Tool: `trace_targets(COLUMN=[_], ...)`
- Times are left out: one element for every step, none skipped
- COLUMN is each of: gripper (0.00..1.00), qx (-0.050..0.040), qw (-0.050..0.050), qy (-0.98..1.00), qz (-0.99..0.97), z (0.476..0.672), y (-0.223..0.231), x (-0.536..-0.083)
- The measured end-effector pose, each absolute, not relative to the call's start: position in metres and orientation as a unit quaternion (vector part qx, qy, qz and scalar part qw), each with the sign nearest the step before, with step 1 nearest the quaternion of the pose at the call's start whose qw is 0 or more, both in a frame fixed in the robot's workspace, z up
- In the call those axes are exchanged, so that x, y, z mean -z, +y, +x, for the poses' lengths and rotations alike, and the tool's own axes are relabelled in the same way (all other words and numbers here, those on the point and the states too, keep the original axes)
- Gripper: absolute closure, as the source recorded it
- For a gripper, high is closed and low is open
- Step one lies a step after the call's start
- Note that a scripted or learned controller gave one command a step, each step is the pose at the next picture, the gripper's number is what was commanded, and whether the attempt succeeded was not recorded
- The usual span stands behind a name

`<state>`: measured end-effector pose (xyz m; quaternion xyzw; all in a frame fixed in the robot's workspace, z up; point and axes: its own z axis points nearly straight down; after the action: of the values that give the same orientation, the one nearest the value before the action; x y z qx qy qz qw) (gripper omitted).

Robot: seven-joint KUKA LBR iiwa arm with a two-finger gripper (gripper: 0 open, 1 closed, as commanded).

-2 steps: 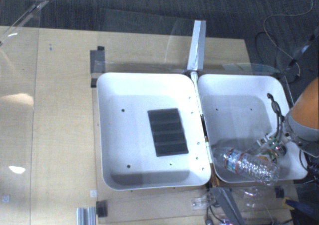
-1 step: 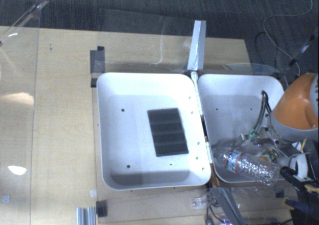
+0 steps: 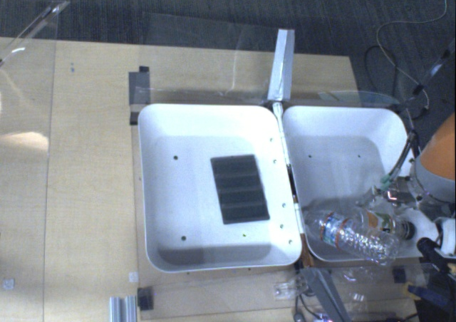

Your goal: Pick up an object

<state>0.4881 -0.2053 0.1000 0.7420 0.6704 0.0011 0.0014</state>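
We see a clear plastic bottle (image 3: 354, 236) lying on its side at the right bin's (image 3: 335, 135) near edge. The gripper (image 3: 388, 208) hovers just beside it; we cannot tell its state.

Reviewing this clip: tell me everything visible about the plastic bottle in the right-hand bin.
The plastic bottle is clear and looks crumpled, with a blue-tinted label band near its left end. It lies on its side along the near wall of the right bin, its long axis running left to right and dipping slightly toward the right. The arm's end effector sits just above its right end; whether they touch cannot be told.
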Motion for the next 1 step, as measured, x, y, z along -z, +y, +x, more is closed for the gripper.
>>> trace_targets(gripper=[0.0], qx=[-0.003], qw=[0.007], qy=[0.71], qz=[0.704], z=[0.4907], y=[-0.1823], x=[-0.0898])
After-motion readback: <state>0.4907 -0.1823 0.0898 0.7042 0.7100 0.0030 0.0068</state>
